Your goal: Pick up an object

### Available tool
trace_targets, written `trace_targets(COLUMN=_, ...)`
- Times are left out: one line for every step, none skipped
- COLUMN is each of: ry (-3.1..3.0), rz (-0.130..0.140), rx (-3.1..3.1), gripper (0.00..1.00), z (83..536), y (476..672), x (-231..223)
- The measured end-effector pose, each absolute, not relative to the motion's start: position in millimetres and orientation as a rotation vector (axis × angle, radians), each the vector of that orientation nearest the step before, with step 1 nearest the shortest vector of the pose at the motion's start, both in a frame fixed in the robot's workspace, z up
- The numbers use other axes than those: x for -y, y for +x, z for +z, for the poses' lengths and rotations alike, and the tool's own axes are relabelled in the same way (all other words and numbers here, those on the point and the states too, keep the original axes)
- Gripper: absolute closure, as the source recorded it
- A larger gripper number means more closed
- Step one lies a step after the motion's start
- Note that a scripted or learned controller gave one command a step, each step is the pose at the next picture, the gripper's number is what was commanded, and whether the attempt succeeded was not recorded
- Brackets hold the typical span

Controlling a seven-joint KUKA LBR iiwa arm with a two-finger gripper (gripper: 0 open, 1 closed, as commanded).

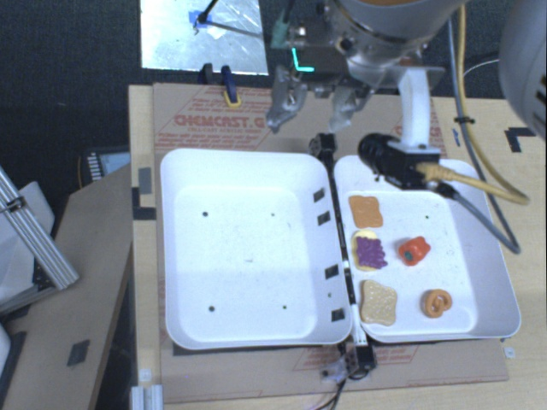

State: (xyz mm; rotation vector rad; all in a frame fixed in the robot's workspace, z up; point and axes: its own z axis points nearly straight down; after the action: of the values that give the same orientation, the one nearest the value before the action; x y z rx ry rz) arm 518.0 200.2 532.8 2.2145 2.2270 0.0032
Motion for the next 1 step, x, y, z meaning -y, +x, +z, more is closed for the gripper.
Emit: trace_targets(ry=2.211, rz=0.011, rx=-2.226, gripper=0.00, z=535.5, y=599.3, x=-235.7)
